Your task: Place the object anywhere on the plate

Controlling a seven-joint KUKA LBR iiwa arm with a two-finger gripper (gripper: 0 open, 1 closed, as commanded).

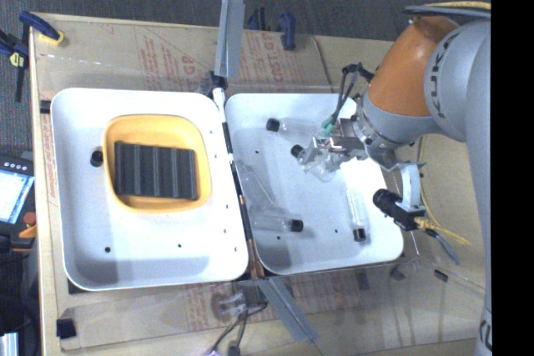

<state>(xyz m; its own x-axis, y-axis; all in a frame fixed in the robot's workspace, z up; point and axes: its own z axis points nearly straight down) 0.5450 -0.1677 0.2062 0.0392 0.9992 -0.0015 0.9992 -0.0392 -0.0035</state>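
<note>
Hovers over the right bin (380, 242), gripper (327, 147) state unclear, with yellow plate (125, 132) well off toward nine o'clock.

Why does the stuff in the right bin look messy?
The clear vials lie on their sides, scattered across the right bin, pointing different ways. The yellow plate in the left bin holds a dark ridged block, sitting square.

Two white bins side by side on cardboard-covered bench (125, 54). Left bin (75, 229) w/ small black dot near its left wall. Right bin (275, 254) w/ clear tube-like items w/ black caps, e.g. one at bottom (279, 223), one at right (357, 217). Blue clamps (40, 25) on bench's far edge.
</note>
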